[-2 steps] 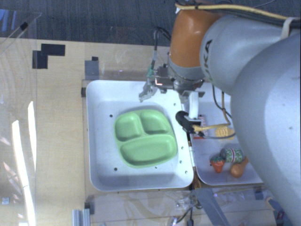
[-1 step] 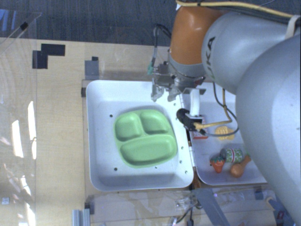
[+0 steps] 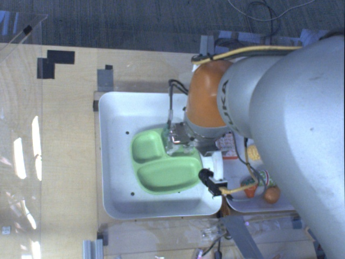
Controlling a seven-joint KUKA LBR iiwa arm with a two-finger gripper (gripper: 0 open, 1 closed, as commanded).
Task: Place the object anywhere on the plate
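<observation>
A robotics lab: a pale wooden bench (image 3: pixel 59 161) bolted with grey metal brackets (image 3: pixel 105 79), black tape marks (image 3: pixel 54 62) at ten o'clock, loose cables (image 3: pixel 259 7) on dark carpet at one o'clock.

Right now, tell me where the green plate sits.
In the camera view the green plate lies in the left white bin, toward its right side, directly beneath the arm's orange band.

Two shallow white bins sit side by side: the left bin (image 3: pixel 116 161) toward nine o'clock, the right bin (image 3: pixel 237 203) toward four o'clock, mostly hidden under the arm. One green divided plate (image 3: pixel 161 169) with two compartments lies in the left bin. At least three small items, among them an orange rounded one (image 3: pixel 271 195), show in the right bin.
</observation>
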